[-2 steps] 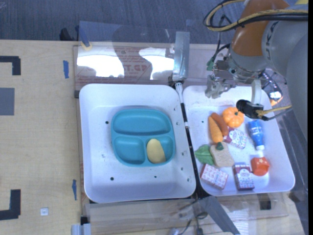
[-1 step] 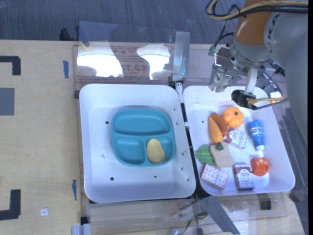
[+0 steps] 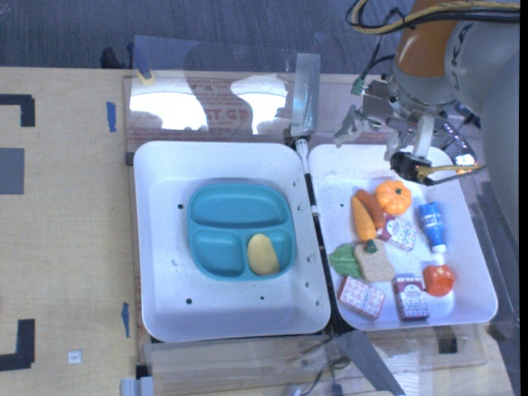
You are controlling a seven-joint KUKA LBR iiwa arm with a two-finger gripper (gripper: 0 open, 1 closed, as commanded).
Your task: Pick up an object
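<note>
My gripper (image 3: 365, 115) hangs over the back edge of the right bin (image 3: 478, 304), above and apart from the objects there. Below it in that bin lie an orange pumpkin (image 3: 393, 196), a carrot (image 3: 363, 216), a blue bottle (image 3: 431, 223) and a small white-and-pink packet (image 3: 402, 234). Nearer the front are a green leaf (image 3: 344, 260), a slice of toast (image 3: 376, 265), a red piece (image 3: 438, 280), a pink box (image 3: 361, 296) and a dark red box (image 3: 411, 296). I see nothing held in the gripper.
The left bin (image 3: 157, 221) bears a teal divided tray (image 3: 239, 213) with a yellow potato-like piece (image 3: 262, 254) in its lower right compartment. A ridge (image 3: 312, 221) separates the two bins. A clear panel (image 3: 214, 97) stands behind the left bin.
</note>
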